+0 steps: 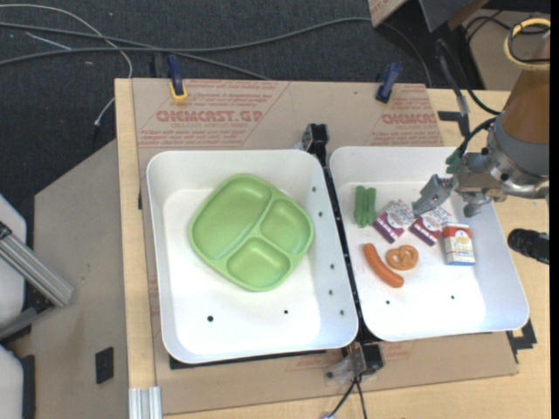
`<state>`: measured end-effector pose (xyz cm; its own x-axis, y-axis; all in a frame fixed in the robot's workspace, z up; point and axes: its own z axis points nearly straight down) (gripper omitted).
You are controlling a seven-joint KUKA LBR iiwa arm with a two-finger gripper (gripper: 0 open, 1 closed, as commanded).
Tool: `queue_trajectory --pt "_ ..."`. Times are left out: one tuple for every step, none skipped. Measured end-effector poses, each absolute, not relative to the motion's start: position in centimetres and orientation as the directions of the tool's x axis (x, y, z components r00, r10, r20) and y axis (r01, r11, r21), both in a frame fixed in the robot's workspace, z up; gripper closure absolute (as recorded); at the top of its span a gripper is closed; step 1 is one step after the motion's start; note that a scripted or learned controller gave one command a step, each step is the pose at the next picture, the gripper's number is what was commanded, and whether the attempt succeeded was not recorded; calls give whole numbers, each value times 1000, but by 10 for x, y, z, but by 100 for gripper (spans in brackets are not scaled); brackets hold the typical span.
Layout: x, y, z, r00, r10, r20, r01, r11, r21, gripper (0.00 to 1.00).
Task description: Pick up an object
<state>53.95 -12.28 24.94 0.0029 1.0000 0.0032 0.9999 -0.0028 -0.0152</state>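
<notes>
We see the tool (439, 201) hanging over the right bin (489, 317), its fingers apart with nothing between them. Just below it lie two purple-and-white packets (395, 218), with a small red-and-white carton (458, 243) beside them. Further off the tip sit a pretzel (403, 256), an orange sausage (383, 264) and a green piece (364, 205). Well away, the left bin (175, 321) holds a green divided plate (251, 231).

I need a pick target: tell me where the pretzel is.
In the camera view the pretzel lies in the right bin, near its middle, right beside the orange hot dog and just below the small purple packets.
</notes>
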Motion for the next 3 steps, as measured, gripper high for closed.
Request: queue_trajectory --pt "542 -122 257 0 1000 1 1000 0 -1 0" --pt "539 -112 204 0 1000 3 1000 0 -5 0" --pt "538 -115 142 0 1000 3 1000 0 -8 0"
